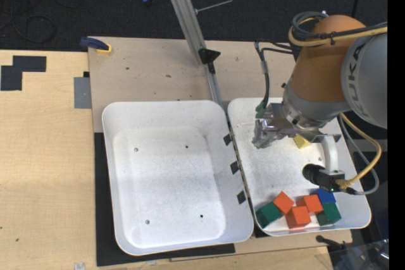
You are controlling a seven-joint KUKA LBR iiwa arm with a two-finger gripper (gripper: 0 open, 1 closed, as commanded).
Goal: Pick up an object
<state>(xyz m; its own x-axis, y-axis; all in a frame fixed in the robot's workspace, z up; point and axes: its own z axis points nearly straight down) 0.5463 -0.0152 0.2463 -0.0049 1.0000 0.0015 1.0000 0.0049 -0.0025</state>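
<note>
My gripper (264, 134) hangs over the upper left part of the right bin (266, 180), pointing down, with nothing visible between its fingers. Near the front of that bin lies a cluster of blocks: a green block (269, 214), an orange block (283, 202), a second orange block (299, 217), a third orange block (312, 203), a blue block (326, 196) and a dark green block (330, 214). A small yellow block (301, 142) lies just right of the gripper, partly under the wrist.
The left bin (126, 129) sits beside the right one, with black clips along the shared edge. A slanted aluminium bar (188, 16) rises from behind the bins. A blue and yellow clamp (96, 44) lies at the bench's far left corner.
</note>
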